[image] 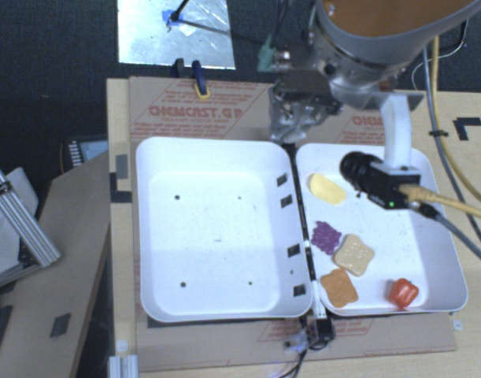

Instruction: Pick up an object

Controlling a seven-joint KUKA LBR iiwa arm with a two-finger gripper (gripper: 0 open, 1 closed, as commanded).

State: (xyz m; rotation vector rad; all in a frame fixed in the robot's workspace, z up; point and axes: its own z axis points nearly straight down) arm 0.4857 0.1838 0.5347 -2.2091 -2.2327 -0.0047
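Looming closest under the lens, the grey arm (382,22) with its orange band comes in from the right and ends in the pincer (297,126), which hangs over the far rims where the two bins meet. Whether the pincer is wide or narrow cannot be told from this angle.

Left of the pincer and toward the viewer lies the left bin (157,235), its white floor showing a few dark specks.

Toward the viewer from the pincer and a little to its right sits the right bin (433,242), where all the loose things lie, each apart from the pincer. The purple cluster (326,236) lies near the divider, almost straight out from the pincer. The yellow piece (327,188) is the nearest thing to the pincer. The orange-brown slice (339,288) lies by the near rim, its top edge touching the pale tan slice (354,255) just right of the purple cluster. Farthest right of the pincer, near the front rim, rests the red piece (403,292).
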